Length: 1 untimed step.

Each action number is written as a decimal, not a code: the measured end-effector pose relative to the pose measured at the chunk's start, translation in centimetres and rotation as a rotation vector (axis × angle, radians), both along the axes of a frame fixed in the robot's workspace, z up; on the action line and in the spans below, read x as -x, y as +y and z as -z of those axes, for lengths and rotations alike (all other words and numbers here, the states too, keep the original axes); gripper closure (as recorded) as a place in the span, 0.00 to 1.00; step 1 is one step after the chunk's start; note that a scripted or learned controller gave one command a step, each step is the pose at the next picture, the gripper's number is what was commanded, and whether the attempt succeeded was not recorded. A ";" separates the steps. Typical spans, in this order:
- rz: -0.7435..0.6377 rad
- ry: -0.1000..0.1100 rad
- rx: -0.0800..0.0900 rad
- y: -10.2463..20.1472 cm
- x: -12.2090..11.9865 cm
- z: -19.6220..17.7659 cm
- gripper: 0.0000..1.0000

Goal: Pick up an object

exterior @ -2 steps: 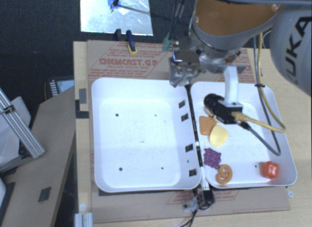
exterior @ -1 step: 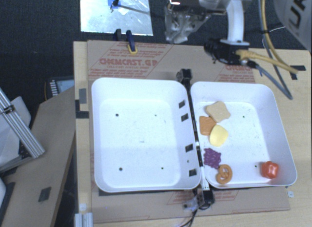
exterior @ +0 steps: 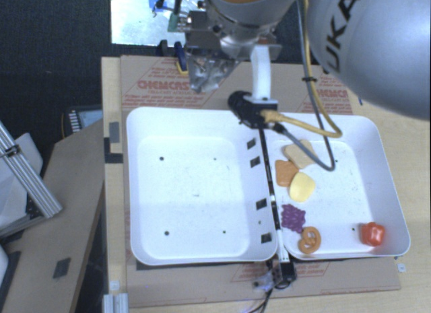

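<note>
The claw (exterior: pixel 210 69) hangs beyond the bins' far edge, its opening impossible to tell, while the toy food (exterior: pixel 301 185) lies toward the camera and rightward in the right bin (exterior: pixel 387 170).

- Gripper (exterior: pixel 210 76): raised beyond the bins' far rim.
- Right bin (exterior: pixel 377 170): yellow piece (exterior: pixel 302 186), orange piece (exterior: pixel 285 171), purple cluster (exterior: pixel 293 217), pretzel (exterior: pixel 310 239), red piece (exterior: pixel 372 233).
- Left bin (exterior: pixel 145 170): beside it.
</note>
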<state>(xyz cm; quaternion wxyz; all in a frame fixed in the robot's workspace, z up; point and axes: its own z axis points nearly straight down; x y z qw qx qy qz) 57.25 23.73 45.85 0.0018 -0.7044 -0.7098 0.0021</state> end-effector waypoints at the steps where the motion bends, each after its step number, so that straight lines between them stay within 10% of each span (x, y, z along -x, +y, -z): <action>1: 0.009 -0.014 -0.004 -5.2 5.0 -7.5 1.00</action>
